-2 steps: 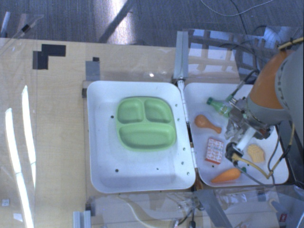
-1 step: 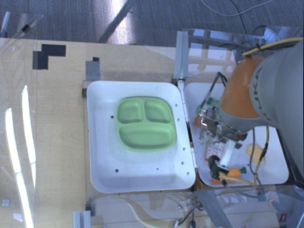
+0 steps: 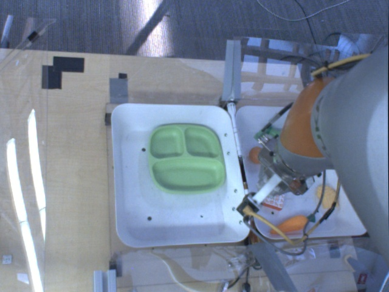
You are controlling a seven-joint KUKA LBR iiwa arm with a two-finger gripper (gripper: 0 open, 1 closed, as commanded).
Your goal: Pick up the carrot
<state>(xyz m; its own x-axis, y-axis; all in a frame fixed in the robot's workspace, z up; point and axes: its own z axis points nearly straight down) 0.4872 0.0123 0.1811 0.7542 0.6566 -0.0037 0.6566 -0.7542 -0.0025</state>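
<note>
1. Judging from how things lie, the pick is not yet done: the tapered orange carrot (image 3: pixel 293 224) rests on the floor of the right shallow white bin (image 3: pixel 252 126), near its six o'clock rim.
2. The grey arm's claw (image 3: pixel 282 176) hangs over that bin; whether it is open or grips anything cannot be told.
3. The carrot lies at five o'clock from the claw, near but apart.

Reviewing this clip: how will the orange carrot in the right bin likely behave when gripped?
The carrot looks rounded and smooth, so it may roll or slip sideways on the flat white floor of the right bin. It seems a stiff moulded piece, probably light, so unlikely to sag.
</note>
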